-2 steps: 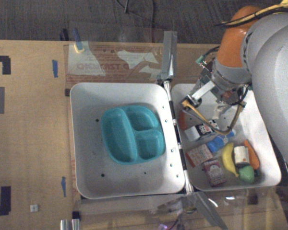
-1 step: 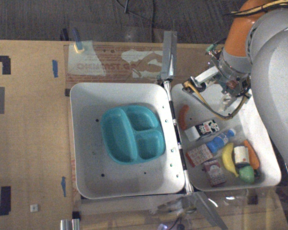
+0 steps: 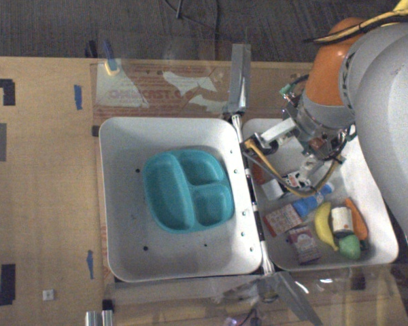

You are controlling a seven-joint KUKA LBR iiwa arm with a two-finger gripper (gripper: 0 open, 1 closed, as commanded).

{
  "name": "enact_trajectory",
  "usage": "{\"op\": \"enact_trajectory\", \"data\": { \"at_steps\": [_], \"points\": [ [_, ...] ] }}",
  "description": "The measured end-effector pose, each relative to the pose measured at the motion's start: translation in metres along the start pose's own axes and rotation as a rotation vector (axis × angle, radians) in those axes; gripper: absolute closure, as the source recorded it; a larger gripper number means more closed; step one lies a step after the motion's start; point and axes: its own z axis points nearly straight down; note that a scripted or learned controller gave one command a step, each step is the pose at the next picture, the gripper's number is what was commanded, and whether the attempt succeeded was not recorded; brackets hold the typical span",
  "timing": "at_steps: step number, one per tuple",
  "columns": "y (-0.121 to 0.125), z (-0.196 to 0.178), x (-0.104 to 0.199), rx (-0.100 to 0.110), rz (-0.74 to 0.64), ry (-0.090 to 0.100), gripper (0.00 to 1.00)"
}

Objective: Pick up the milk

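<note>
My gripper [image 3: 306,163] hangs low over the back part of the right bin [image 3: 381,246], below the orange wrist band. A small white carton with red and dark markings, likely the milk [image 3: 296,180], sits right at the gripper's tip. The arm and its cables partly cover the carton. Whether the carton is touched or merely lies beneath the tip cannot be made out.
The right bin also holds a blue bottle [image 3: 309,204], a banana [image 3: 323,224], a white can [image 3: 341,220], a carrot [image 3: 358,217], a green item [image 3: 350,248], two small boxes [image 3: 283,218] and a grey block [image 3: 271,189]. A teal divided plate [image 3: 188,189] lies in the left bin [image 3: 122,148].
</note>
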Motion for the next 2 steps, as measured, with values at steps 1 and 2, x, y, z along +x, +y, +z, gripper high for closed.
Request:
{"op": "enact_trajectory", "data": {
  "at_steps": [1, 2],
  "points": [
    [0.066, -0.059, -0.014, -0.003, 0.325, 0.003, 0.00],
    [0.027, 0.000, 0.022, 0.000, 0.246, 0.000, 0.00]
  ]
}}
